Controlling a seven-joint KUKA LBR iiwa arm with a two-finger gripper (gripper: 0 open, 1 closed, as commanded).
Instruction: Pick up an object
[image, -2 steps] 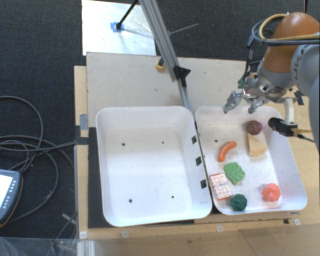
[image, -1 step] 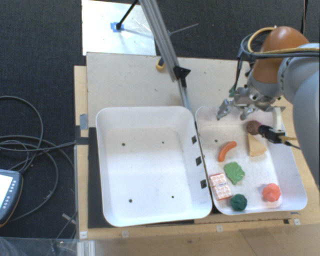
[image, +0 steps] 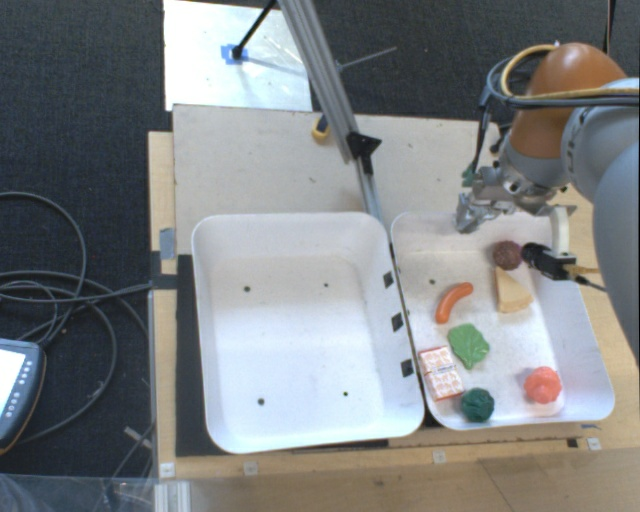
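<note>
1. Toy foods (image: 468, 345) are the task's things, seven of them sitting loose in the right bin (image: 430, 250), spread apart so that each is probably offering its own grasp.
2. Counter (image: 250, 160) is carrying both bins side by side, rims touching.
3. Left bin (image: 290, 330) is lying beside the right one, likely serving as a drop spot.
4. Arm (image: 600, 150) is reaching in from the right, with its orange band (image: 565, 75) showing above the wrist.
5. Pincer (image: 472, 215) is hanging over the right bin's far edge, pointing down, apart from every item. I cannot tell whether it is spread or pressed together, and nothing is showing in it.
6. Cheese wedge (image: 513, 291) is lying flat and pale yellow, just beside the ball.
7. Green leaf (image: 468, 345) is lying flat mid-bin, probably thin and hard to pinch.
8. Patterned box (image: 440, 372) is sitting near the left wall, red and white.
9. Orange sausage (image: 454, 301) is lying curved and slanted, near the leaf.
10. Red round piece (image: 542, 385) is sitting near the front right corner.
11. Dark green lump (image: 477, 404) is resting by the front rim, just beside the box.
12. Maroon ball (image: 507, 254) is sitting nearest the pincer, so it is looking like the likeliest pick. Being round, it may roll.
</note>
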